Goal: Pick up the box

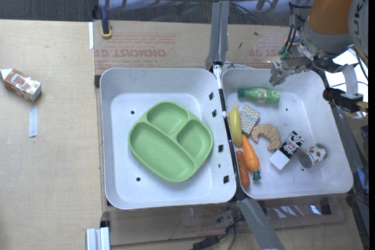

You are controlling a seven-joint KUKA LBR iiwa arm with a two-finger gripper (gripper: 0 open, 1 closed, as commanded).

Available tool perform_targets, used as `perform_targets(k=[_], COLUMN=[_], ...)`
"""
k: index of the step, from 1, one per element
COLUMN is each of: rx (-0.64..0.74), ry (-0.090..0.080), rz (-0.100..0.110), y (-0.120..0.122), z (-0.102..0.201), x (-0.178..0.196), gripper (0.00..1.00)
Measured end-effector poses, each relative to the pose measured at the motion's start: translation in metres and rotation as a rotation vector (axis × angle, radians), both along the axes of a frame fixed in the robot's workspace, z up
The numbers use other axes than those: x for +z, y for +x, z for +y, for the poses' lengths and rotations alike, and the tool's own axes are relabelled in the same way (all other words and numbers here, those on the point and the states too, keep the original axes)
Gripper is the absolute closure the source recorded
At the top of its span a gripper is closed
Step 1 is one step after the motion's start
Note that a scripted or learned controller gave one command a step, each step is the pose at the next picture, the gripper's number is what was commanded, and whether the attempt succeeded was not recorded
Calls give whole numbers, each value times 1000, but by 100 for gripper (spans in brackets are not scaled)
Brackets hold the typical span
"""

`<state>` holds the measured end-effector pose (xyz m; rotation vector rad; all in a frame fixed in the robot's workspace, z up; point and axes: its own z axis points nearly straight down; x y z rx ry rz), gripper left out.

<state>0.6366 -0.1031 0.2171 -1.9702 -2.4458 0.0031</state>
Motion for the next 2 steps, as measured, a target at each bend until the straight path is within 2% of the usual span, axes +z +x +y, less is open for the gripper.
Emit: perform_targets(k=[1, 2], rx=[0, -128], ry=[0, 0], rz=[0, 2], y=[0, -87], z=[0, 59], x=[0, -27], gripper=[0, 0])
